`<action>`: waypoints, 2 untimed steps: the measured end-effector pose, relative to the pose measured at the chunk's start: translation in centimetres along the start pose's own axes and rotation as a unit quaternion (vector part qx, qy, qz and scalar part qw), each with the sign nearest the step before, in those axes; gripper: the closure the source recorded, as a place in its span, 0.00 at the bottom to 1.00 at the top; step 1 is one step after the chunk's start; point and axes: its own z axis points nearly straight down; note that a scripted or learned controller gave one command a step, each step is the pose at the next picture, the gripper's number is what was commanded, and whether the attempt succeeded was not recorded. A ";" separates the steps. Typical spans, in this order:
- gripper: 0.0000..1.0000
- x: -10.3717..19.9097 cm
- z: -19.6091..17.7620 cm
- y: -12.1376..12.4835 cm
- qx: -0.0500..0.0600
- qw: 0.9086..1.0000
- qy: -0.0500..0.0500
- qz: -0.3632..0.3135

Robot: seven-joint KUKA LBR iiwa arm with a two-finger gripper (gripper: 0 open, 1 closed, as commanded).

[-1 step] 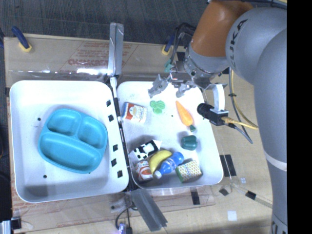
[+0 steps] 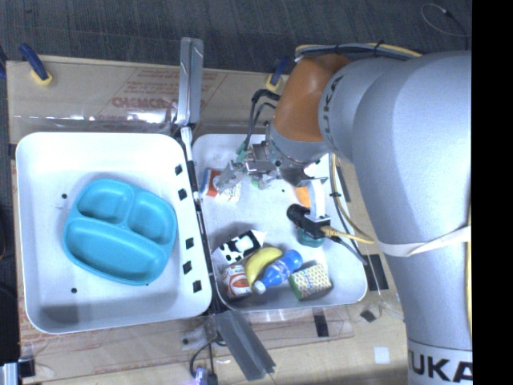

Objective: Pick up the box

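Observation:
A small box with a green and yellow pattern (image 2: pixel 311 281) lies in the front right corner of the right bin (image 2: pixel 264 215). A black-and-white carton (image 2: pixel 240 246) lies near the bin's front left, touching a banana (image 2: pixel 260 264). My gripper (image 2: pixel 243 169) hangs over the back left part of the right bin, below the orange wrist band (image 2: pixel 307 103). It is close to a small orange and white item (image 2: pixel 213 184) and well away from both boxes. Nothing can be seen held in it.
A blue bottle (image 2: pixel 281 269) and a can (image 2: pixel 235 281) crowd the banana at the bin's front. A dark teal object (image 2: pixel 309 231) and an orange item (image 2: pixel 303 192) lie by the right wall. The left bin (image 2: pixel 48 295) holds a blue divided plate (image 2: pixel 120 229).

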 end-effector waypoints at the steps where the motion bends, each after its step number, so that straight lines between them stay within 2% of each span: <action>1: 0.00 -0.5 2.5 -1.8 0.000 0.997 0.001 0.078; 2: 1.00 -0.5 1.5 -1.8 0.000 0.997 0.000 0.076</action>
